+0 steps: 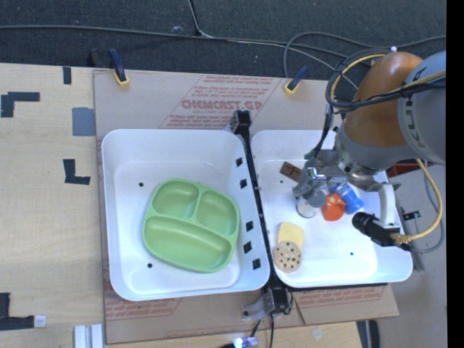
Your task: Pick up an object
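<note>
Tool low in right-hand bin

The tool (313,192) sits inside the right bin (377,267), just beside an orange object (333,208) and a blue one (350,198). Finger state cannot be told. Nearer the divider lie a yellow piece (291,233) and a cookie (288,256)

Two bins sit side by side. A divided plate (191,225) lies in the left bin (119,194). In the right bin (384,263), the gripper (310,191) is central; a cookie (288,256) lies at its seven o'clock.
</note>
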Available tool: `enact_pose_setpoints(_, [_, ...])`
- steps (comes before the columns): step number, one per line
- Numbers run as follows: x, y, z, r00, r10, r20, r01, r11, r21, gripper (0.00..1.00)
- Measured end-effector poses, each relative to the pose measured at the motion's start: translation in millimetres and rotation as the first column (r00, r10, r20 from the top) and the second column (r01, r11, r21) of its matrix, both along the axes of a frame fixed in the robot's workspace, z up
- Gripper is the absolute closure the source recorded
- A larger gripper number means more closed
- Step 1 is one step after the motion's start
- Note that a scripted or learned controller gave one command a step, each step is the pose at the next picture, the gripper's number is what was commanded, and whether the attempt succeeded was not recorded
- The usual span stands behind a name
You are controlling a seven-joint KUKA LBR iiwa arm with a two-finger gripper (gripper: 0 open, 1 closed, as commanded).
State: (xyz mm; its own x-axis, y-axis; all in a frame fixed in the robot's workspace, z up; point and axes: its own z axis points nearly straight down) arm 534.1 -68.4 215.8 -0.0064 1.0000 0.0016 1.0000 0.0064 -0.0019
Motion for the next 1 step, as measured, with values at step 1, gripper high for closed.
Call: enact_pose_setpoints(1, [29.2, 53.4, -5.8, 1.000, 0.001, 0.001, -0.001, 1.000, 0.000, 1.00])
